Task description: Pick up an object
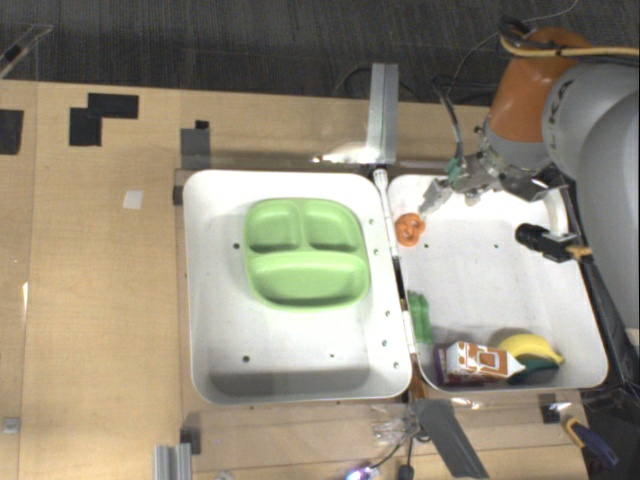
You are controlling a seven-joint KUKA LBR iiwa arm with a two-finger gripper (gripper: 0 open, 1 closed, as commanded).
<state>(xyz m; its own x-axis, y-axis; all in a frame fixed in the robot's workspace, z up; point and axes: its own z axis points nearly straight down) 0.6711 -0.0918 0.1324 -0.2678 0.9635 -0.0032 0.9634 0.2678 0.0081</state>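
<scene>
The robot's hand (437, 196) hangs just above and to the right of the small round orange ball (408, 229); I cannot tell its state

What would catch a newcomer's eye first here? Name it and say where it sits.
The green divided plate lies alone in the middle of the left bin. In the right bin, a small orange object sits by the left wall, near the claw. A yellow banana and a brown carton crowd the near edge.
</scene>
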